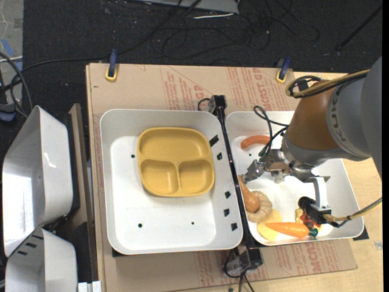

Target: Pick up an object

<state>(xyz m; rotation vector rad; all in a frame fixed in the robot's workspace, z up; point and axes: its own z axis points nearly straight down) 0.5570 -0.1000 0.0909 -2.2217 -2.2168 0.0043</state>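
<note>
The jaws are hard to read from where I stand: they sit low under the wrist, and I cannot tell whether they are apart or closed, nor whether anything is between them. The gripper [251, 175] is down inside the right bin [349, 181], near that bin's left wall, with the grey arm [340, 117] and its orange band [311, 121] coming in over the bin's far right corner. All the loose things to pick lie in this bin. A tan knobbly toy piece [256, 203] lies just beside the gripper on the near side, its thin end pointing up toward the gripper tip; I cannot say if they touch. A pale yellow piece [271, 216] lies against the tan one, and an orange carrot [285, 229] lies along the bin's near edge, touching the yellow piece. A red-orange sausage [255, 141] lies apart from these, toward the far side of the bin. The left bin [121, 224] holds a yellow divided plate [176, 162], flat and in the far half.
</note>
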